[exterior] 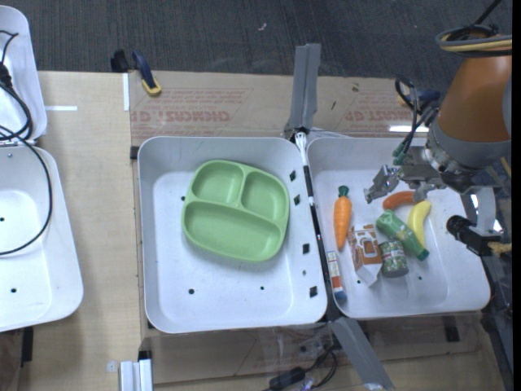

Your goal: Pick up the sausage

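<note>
**Sausage under the claw in the right bin**

Sausage, orange-red and smooth, lies in the right bin, its long axis running left-right, tilted slightly up toward the right. The metal claw hangs directly above it, fingers spread, nothing pinched. A yellow banana lies just beside it.

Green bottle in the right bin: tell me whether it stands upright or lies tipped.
Tipped. The green bottle lies on its side on the right white bin's floor, beside the yellow banana.

A grey arm is seen, banded in orange, trailed by black cables, ending in a metal gripper.
</note>
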Controlling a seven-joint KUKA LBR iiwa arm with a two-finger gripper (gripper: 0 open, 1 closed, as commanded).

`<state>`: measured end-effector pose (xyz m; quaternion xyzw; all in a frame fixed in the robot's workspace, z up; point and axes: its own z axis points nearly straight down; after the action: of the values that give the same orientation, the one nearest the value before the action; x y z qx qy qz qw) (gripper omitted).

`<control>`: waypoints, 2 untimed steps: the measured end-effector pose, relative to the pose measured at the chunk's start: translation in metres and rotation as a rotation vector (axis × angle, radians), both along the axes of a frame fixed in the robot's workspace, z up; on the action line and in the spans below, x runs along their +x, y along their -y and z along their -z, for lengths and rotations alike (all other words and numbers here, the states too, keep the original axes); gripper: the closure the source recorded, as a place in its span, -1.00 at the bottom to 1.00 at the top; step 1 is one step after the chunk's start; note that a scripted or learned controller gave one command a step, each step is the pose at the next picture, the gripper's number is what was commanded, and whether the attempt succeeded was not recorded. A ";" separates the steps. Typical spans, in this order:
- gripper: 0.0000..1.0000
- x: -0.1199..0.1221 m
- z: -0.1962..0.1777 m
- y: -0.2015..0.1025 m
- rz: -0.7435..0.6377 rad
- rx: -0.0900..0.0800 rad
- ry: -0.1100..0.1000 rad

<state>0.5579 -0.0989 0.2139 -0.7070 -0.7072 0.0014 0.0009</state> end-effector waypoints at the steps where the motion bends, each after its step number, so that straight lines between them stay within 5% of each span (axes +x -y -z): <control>1: -1.00 0.033 -0.025 0.064 0.078 -0.001 0.002; 2: -1.00 0.059 0.122 0.095 0.095 0.000 0.003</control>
<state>0.6170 -0.1936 0.0919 -0.7398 -0.6728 0.0003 -0.0004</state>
